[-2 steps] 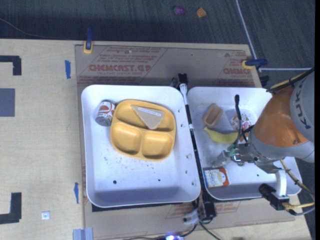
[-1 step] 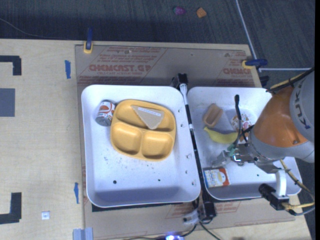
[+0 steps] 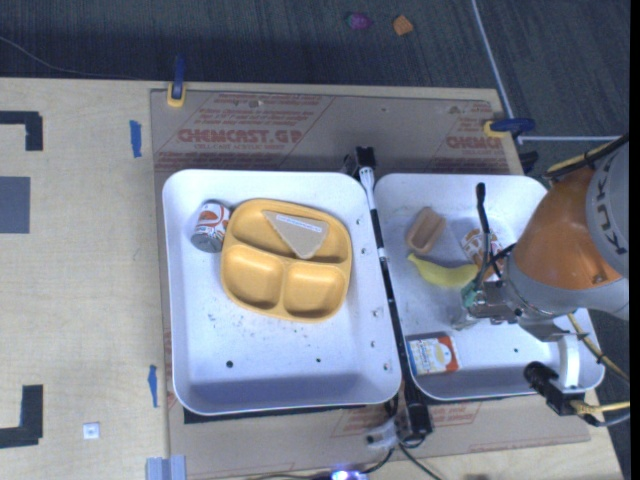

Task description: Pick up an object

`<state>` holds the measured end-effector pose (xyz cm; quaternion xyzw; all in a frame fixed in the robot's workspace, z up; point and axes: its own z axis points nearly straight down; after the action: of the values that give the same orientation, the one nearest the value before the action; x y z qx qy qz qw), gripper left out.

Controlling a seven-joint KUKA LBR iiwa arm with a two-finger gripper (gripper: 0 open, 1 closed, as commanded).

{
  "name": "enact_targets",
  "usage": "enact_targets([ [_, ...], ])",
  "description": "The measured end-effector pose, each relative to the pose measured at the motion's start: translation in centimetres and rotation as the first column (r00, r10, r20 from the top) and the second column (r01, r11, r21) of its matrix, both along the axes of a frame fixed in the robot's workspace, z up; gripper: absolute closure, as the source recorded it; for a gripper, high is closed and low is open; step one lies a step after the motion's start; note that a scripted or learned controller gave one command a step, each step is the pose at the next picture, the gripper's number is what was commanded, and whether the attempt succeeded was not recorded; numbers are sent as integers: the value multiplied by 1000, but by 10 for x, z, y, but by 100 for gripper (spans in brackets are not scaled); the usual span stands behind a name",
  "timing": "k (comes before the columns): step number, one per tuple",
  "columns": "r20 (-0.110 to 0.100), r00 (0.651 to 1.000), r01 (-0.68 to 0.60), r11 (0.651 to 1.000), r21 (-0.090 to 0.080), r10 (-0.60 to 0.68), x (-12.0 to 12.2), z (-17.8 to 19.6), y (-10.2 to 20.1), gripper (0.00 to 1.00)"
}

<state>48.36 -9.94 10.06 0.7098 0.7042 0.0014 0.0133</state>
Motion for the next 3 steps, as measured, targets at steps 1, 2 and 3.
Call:
enact_targets([
  [1, -19, 1000, -9, 1000, 18, 9, -3, 84, 100, 100],
  [2, -20, 1000, -9, 1000, 17, 10, -4, 84, 99, 0],
  [3, -20, 1000, -9, 1000, 17, 9, -4, 84, 99, 0],
])
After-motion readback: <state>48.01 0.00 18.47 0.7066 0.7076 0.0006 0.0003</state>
